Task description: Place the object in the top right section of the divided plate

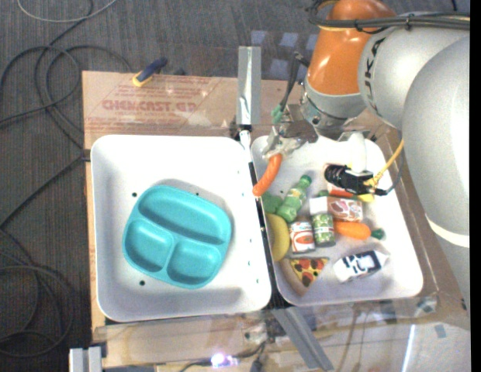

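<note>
A teal divided plate [177, 235] lies in the left white bin [109, 208], with one long section along its upper side and two smaller ones below. My gripper [281, 144] hangs over the far left corner of the right bin [403, 277]. It is shut on the top end of an orange toy carrot [268, 175]. The carrot dangles slanting down to the left, and its tip is over the rims between the two bins. The plate holds nothing.
Toy foods crowd the right bin: a green bottle [295, 198], a banana [278, 237], a red-and-white can [302, 236], a green can [323, 229], a pizza slice [306, 270], another carrot [353, 229] and a dark carton [357, 263]. Brown cardboard [163, 107] lies behind the left bin.
</note>
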{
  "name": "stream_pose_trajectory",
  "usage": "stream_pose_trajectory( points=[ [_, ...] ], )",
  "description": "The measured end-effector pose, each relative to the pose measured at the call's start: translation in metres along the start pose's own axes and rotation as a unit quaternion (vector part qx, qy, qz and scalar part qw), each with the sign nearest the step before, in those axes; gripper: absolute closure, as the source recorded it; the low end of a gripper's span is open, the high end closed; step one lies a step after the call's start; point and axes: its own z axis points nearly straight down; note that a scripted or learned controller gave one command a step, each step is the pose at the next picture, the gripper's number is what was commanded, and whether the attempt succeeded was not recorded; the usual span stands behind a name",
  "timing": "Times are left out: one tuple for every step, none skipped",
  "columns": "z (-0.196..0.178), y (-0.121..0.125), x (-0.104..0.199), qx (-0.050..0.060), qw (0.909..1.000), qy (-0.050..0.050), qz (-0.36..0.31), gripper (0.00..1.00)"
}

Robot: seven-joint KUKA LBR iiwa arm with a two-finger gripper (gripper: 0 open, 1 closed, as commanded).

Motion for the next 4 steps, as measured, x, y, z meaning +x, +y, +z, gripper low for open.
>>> stream_pose_trajectory(
  points=[
    [0.029, -0.091, 0.083, 0.001, 0.9753, 0.000, -0.221, 1.00],
    [-0.023, -0.141, 0.183, 0.001, 0.9622, -0.001, -0.272, 1.00],
    [-0.021, -0.094, 0.218, 0.001, 0.9228, -0.001, -0.385, 1.00],
    [-0.026, -0.090, 0.119, 0.000, 0.9010, -0.003, -0.434, 1.00]
  ],
)
